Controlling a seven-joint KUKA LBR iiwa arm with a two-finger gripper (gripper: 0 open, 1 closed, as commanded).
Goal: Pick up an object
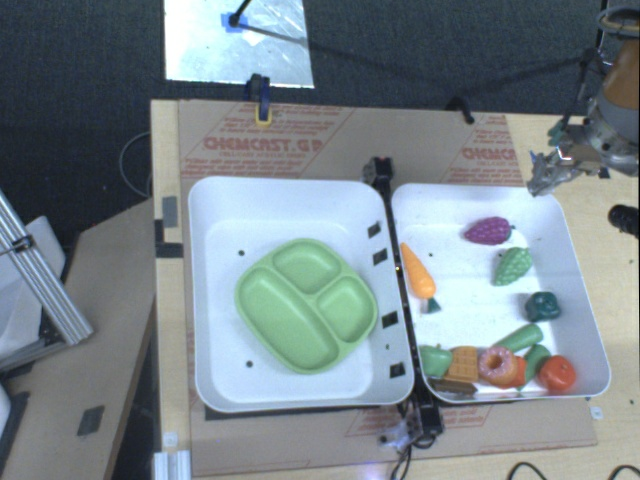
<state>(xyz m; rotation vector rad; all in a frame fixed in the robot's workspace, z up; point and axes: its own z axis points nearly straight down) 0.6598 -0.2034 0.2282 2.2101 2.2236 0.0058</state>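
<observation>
From my remote station I find the task not yet begun in any visible sense. The tool [548,171] sits at the upper right of the frame, above the desk [300,133] and just outside the far right corner of the right bin [590,298]. Nothing is pinched by it. It shows as a small, blurred shape, and I cannot tell whether it is spread or pressed together.

All candidate objects lie in the right bin, none lifted. A purple fruit [487,231] and a green leafy piece [513,266] lie toward the upper part of that bin, nearest the tool. An orange carrot [418,272] lies against the bin's left wall. A dark green piece [543,306] rests lower right. Along the lower edge sits a crowded row: a doughnut [497,365], a tomato [557,372], a waffle-like piece [460,362] and green vegetables touching one another.

The left bin [215,268] holds a green divided plate [305,305], lying flat.

My judgement: everything remains to be done, namely approach, descent, closing and lift. The purple fruit and the leafy piece stand apart from their neighbours and look the easiest targets; the lower row risks a fouled grasp.
</observation>
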